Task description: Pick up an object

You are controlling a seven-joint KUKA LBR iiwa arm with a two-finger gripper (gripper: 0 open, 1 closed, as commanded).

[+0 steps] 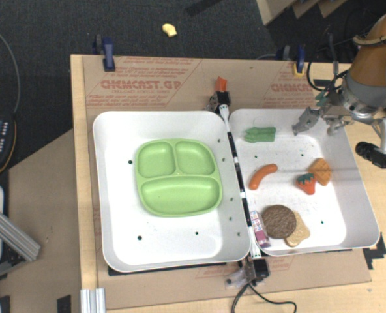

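Note:
In the right bin (pixel 349 227) lie a green toy (pixel 259 134) at the back, an orange sausage (pixel 262 175) in the middle, a small red and orange piece (pixel 305 183) beside an orange waffle-like piece (pixel 321 170), and a brown round cookie (pixel 280 220) at the front. My gripper (pixel 320 124) hovers over the bin's back right part, open, its two grey fingers spread with nothing between them. It is to the right of the green toy and behind the waffle-like piece.
The left bin (pixel 115 220) holds a green divided plate (pixel 178 177). A tan piece (pixel 298 235) and a purple wrapper (pixel 259 228) flank the cookie. Clamps (pixel 222 96) sit where the bins meet at the back. A yellow scrap (pixel 170 29) lies on the floor.

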